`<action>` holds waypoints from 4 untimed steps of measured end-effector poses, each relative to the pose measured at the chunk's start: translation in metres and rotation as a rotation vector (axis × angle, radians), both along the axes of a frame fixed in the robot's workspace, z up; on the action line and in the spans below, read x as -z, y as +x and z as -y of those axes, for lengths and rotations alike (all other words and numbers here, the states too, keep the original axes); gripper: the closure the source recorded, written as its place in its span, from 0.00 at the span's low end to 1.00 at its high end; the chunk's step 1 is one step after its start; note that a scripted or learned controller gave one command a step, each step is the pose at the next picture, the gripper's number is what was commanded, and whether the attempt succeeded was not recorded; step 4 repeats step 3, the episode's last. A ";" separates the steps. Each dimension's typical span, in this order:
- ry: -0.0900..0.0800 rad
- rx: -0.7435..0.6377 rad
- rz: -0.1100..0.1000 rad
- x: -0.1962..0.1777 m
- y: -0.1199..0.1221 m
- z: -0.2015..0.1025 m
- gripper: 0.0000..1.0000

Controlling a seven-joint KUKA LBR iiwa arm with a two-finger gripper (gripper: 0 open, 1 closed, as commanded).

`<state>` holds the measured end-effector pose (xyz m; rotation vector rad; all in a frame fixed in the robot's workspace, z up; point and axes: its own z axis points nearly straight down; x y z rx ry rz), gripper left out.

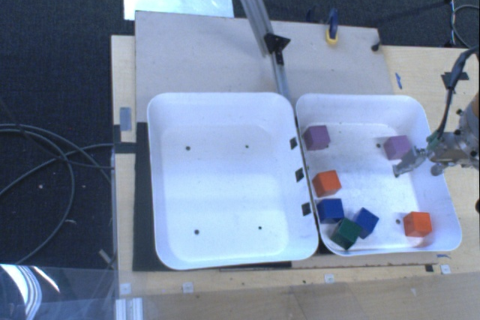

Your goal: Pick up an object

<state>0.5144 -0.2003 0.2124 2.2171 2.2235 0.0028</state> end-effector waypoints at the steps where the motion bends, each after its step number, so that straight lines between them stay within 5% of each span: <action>1: 0.000 -0.004 0.004 -0.011 0.001 0.000 1.00; 2: 0.000 -0.007 0.002 0.057 0.132 -0.019 1.00; 3: 0.000 -0.008 0.006 0.025 0.169 -0.058 1.00; 4: 0.000 -0.008 0.006 0.025 0.169 -0.058 1.00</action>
